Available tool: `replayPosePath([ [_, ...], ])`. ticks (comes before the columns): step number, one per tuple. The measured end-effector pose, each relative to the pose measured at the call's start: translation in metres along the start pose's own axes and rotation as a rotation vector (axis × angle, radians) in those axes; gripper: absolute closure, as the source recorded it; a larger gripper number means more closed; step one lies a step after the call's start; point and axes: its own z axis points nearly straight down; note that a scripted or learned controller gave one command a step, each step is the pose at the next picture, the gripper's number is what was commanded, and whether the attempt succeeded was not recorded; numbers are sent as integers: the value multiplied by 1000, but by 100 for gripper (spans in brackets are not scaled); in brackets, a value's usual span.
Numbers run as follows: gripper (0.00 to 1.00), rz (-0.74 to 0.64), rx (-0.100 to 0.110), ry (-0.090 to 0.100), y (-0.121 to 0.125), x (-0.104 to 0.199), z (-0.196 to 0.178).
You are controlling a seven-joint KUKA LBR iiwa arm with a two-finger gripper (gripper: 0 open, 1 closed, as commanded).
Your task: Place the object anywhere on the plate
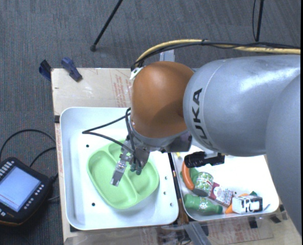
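While the arm hangs low over the left bin (70, 137), its jaws (127, 168) sit just above the green plate (103, 188); whether they are apart, together or clamped on anything I cannot tell, since the wrist hides them. No object is clearly lying on the plate, so the placing looks unfinished. Likely candidates, a green bottle (200, 204), a small carton (246, 204) and other packets, crowd the right bin (269, 180), partly under the arm. A teach pendant (16, 188) rests on the floor beside the counter (90, 86).

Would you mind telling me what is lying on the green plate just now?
The hand hangs over the green plate. The bare compartments show nothing lying on them; the part beneath the hand and wrist is covered.
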Motion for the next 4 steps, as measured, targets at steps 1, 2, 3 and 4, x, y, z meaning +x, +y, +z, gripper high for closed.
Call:
replayPosePath([
  [1,0,-91,-1,-1,-48,-68,8],
  [2,100,-87,-1,3,-48,-69,0],
  [3,100,-145,-2,-1,11,-51,-18],
  [4,0,-145,-2,-1,11,-51,-18],
])
